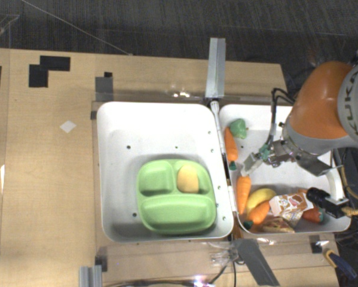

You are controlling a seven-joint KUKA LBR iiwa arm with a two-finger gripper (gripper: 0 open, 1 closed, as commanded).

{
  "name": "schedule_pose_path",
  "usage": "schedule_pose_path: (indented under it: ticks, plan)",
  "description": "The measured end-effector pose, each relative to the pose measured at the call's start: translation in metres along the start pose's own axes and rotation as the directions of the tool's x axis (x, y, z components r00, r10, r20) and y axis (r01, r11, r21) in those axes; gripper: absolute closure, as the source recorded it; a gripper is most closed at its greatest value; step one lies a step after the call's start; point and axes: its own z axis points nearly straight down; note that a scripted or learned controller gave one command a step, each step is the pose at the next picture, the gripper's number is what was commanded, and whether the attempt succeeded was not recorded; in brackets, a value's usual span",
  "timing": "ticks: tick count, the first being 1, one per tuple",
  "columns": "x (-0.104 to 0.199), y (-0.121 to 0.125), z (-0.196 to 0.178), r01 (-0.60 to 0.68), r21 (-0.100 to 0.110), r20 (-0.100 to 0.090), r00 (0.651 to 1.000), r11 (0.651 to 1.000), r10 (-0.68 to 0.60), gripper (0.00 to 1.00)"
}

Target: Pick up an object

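Observation:
My gripper (254, 159) hangs over the middle of the right bin (256, 115), pointing towards its left wall. It sits just right of a long carrot (230, 145) lying along that wall and just above a second carrot (243, 191). I see nothing held in it. A green broccoli piece (238, 127) lies at the bin's back left. Along the front lie a banana (260, 197), a small orange carrot (259, 213), a snack packet (289, 204) and a red item (313, 215).
The left bin (116, 160) holds a green divided plate (174, 211) with a yellow fruit (189, 178) in its upper right compartment. The arm's orange band (322, 100) and grey body cover the right bin's back right. A metal divider (215, 70) stands behind the bins.

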Motion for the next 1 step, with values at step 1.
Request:
schedule_pose_path:
  ticks: [1]
  plan:
    - [-0.0274,-0.043,0.059,-0.046,0.003,0.0,0.999,0.999,0.046,0.0]
